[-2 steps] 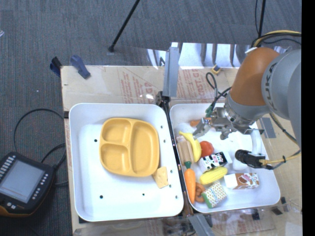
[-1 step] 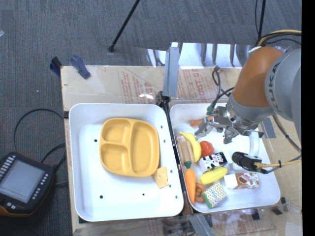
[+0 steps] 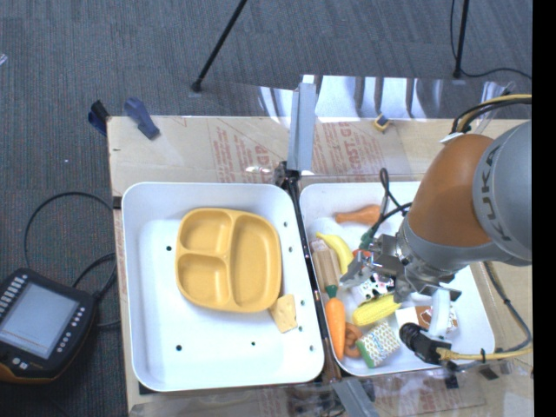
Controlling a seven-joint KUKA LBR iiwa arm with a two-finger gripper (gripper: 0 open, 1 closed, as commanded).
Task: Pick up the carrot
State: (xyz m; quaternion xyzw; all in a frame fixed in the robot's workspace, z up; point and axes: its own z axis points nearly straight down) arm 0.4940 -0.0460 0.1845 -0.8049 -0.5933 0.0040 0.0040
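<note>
Several toys crowded the carrot, so the end effector, its state impossible to tell, risked snagging the corn.

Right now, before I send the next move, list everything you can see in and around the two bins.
Bins: 2, white, side by side on the bench; left bin, right bin.
Plate: 1, yellow, three compartments, in the left bin.
Cheese wedge: 1, pale yellow, left bin, at the plate's lower right corner.
Carrot: 1, orange with green top, right bin, along its left wall.
Banana: 1, yellow, right bin, above the carrot.
Drumstick: 1, orange-brown, right bin, far end.
Corn cob: 1, yellow, right bin, right of the carrot.
Handheld screen: 1, dark, floor at left.
Arm: 1, grey and orange, over the right bin.
Gripper: 1, above the corn.
</note>
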